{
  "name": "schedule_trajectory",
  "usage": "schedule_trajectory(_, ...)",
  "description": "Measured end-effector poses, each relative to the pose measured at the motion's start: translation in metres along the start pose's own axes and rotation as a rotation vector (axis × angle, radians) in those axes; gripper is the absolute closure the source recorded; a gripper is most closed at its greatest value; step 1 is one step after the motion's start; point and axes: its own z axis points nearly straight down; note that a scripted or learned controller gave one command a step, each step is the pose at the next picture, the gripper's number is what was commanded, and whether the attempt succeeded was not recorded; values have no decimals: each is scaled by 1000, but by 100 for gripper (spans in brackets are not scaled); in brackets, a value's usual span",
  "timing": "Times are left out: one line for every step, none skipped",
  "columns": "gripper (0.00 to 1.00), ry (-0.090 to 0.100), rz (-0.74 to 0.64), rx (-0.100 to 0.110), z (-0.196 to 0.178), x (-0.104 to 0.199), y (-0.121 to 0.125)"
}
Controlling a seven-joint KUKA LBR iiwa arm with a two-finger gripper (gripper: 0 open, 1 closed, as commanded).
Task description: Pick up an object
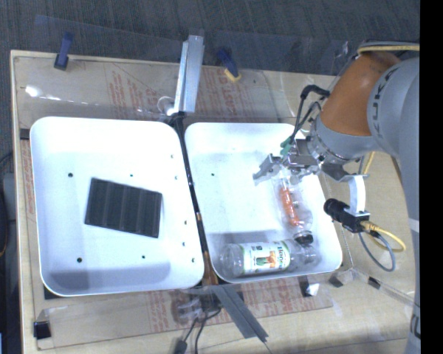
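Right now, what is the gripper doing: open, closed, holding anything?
Gripper: over the right bin, just above the small orange-filled bottle; open or closed cannot be told, and nothing is visibly held.

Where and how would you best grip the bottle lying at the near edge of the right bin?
Probably across the bottle body at its label, coming straight down from above. It lies on its side along the near wall of the right bin, cap to the right, so the fingers should close across its width, one sliding between bottle and wall.

Tool above right bin; bottle inside; black pad in left bin
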Motion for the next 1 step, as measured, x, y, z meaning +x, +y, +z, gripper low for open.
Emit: schedule_trajectory(0, 1, -36, 0, 29, -3, 2)
